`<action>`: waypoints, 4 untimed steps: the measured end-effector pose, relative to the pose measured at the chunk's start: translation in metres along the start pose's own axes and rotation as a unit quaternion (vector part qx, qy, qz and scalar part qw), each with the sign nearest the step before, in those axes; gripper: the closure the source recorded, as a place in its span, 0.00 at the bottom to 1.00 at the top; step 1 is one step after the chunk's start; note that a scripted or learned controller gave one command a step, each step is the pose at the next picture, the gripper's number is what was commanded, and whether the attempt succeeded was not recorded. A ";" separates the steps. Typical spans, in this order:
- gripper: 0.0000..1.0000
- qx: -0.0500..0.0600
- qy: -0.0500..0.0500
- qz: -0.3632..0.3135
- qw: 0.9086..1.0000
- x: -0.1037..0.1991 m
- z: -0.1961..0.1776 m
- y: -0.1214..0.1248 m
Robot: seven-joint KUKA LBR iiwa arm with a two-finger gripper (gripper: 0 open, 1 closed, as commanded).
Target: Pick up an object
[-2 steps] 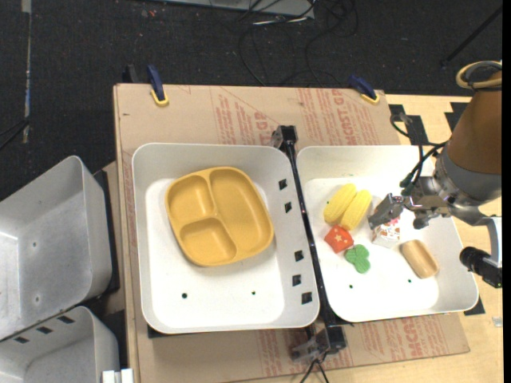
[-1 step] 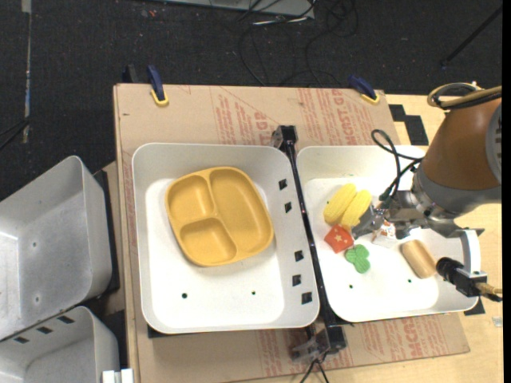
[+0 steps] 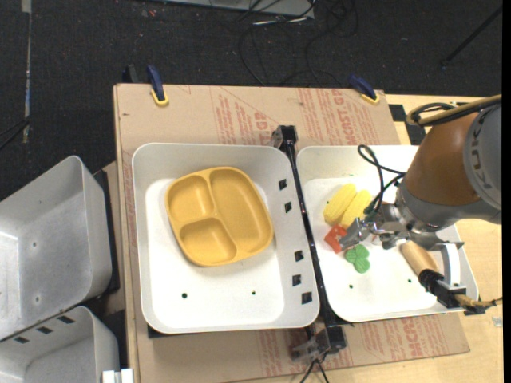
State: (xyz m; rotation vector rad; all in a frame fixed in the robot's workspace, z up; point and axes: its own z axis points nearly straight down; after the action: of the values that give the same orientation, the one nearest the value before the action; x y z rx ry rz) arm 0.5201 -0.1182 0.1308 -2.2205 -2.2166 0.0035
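Note:
In the right bin [image 3: 383, 306], a yellow corn cob [image 3: 345, 203] lies near the left wall. Just below it sit a small red piece [image 3: 335, 238] and a green piece [image 3: 358, 259]. A brown-handled tool [image 3: 423, 267] lies slanted toward the bin's lower right corner. My gripper [image 3: 363, 231] hangs low over the red and green pieces, right beside the corn cob's lower end. The arm's orange band [image 3: 447, 170] rises behind it to the right. Nothing visibly sits in the gripper.
The left bin [image 3: 215, 302] holds a yellow divided plate [image 3: 218, 215] in its upper middle. A black divider with clips [image 3: 299, 230] runs between the bins. Grey tubs [image 3: 48, 238] stand off the bench at the left.

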 end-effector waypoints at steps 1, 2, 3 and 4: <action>0.00 0.000 0.000 0.000 1.000 0.001 0.041 0.000; 1.00 -0.003 -0.001 0.001 1.000 0.000 0.028 0.001; 1.00 -0.005 -0.001 -0.002 1.000 -0.005 -0.029 0.010; 1.00 -0.005 -0.001 -0.003 1.000 -0.005 -0.082 0.011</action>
State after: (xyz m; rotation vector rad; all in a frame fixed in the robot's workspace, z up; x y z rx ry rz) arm 0.5313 -0.1233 0.2131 -2.2211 -2.2289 -0.0045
